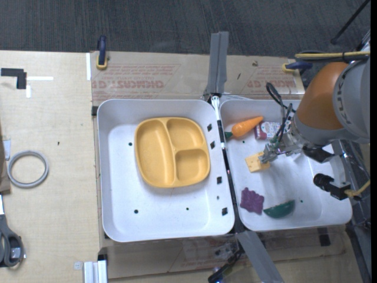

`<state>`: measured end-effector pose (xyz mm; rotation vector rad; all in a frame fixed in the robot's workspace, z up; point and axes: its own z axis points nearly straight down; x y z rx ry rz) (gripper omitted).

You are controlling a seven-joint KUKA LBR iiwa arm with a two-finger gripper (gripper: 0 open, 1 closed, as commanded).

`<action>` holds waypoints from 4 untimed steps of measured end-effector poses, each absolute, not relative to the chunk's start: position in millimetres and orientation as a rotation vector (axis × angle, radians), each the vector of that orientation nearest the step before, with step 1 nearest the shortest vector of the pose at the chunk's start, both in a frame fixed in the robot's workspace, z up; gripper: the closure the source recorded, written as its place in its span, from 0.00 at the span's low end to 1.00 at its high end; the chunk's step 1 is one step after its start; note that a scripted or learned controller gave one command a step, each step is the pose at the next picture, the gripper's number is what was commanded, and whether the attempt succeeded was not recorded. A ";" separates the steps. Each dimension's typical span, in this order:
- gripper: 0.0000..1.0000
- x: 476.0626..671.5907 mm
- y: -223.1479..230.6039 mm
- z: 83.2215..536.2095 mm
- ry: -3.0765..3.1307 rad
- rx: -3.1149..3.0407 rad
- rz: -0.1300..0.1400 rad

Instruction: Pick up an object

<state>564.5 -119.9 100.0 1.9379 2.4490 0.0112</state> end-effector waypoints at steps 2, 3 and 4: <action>1.00 561.6 -120.0 105.1 2.457 1.942 0.001; 0.00 559.1 -118.9 101.0 2.464 1.946 -0.005; 0.00 611.7 -111.5 91.5 2.197 2.245 -0.004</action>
